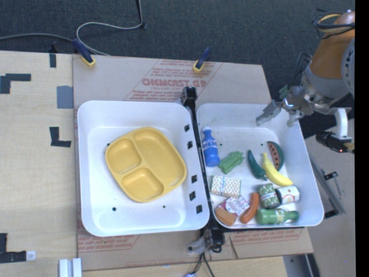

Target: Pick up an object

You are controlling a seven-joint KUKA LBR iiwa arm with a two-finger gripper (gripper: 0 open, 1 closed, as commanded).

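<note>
Objects for picking lie crowded in the right bin, at the lower right of the frame: a blue bottle, a banana, a green pepper. The gripper hangs over this bin's upper right edge, its fingers spread apart, holding nothing. A yellow tray lies in the left bin.

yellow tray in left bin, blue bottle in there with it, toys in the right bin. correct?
One error: the blue bottle is in the right bin, at its left wall, with the other toys. The yellow tray does lie in the left bin. The camera view shows this.
</note>
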